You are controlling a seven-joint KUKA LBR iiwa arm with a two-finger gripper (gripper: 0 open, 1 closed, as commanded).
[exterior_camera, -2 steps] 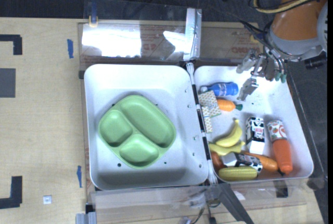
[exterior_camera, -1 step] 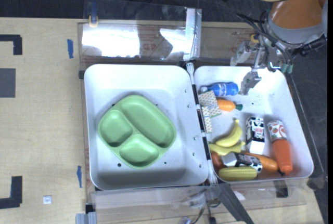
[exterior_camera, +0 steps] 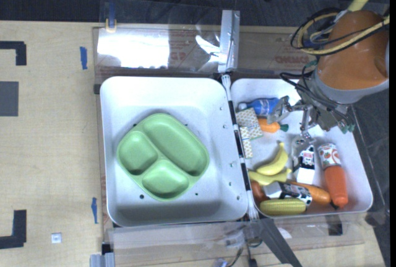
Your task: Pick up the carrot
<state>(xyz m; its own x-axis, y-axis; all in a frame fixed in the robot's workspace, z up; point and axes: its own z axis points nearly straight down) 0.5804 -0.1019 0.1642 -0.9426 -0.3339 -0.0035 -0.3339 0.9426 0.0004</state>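
Here the carrot (exterior_camera: 270, 126) is a small orange piece with a rounded end, lying in the upper part of the right bin (exterior_camera: 365, 188), just below a blue packet (exterior_camera: 264, 105) and beside a patterned card (exterior_camera: 249, 124) at the bin's left wall. Part of it is covered by the grey metal of the gripper (exterior_camera: 297, 120), so its full length and any green top are hard to make out. The jaws hang just right of the carrot; whether they are wide or narrow I cannot tell, as wires and linkage blur together there. The arm (exterior_camera: 351, 58) above is cut off by the frame's right edge, its orange band bulging over the bin's corner. Lower in the same bin lie a banana (exterior_camera: 275, 164), a corn cob (exterior_camera: 283, 206), and an orange bottle (exterior_camera: 336, 183). The left bin (exterior_camera: 117, 98) holds a green divided tray (exterior_camera: 162, 154). Both bins sit on the wooden tabletop (exterior_camera: 46, 135).
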